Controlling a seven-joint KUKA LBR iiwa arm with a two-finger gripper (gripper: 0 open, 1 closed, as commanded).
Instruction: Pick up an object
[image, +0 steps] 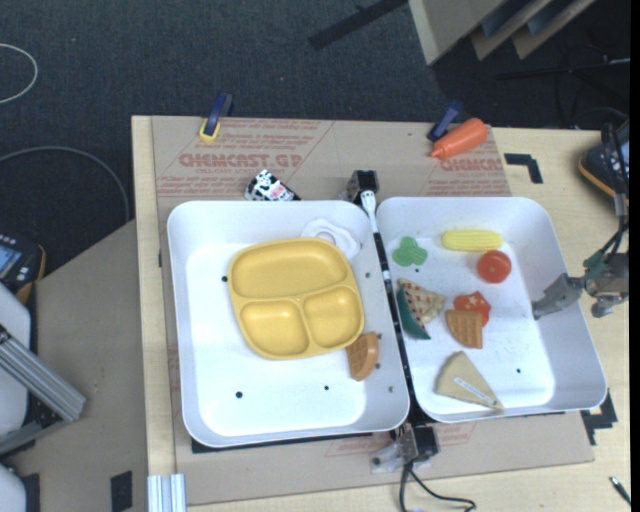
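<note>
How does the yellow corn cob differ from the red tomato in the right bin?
The corn cob is yellow and long, lying on its side; the tomato is red and round. The corn cob lies nearer the bin's far wall, the tomato just in front of it. Both are small toy foods in the right bin.

1. Left bin (200, 330): the yellow divided plate (295, 297) fills its middle; bare floor lies along the left and front.
2. Right bin (560, 370): toy foods (450, 300) crowd its left half; its right half lies bare.
</note>
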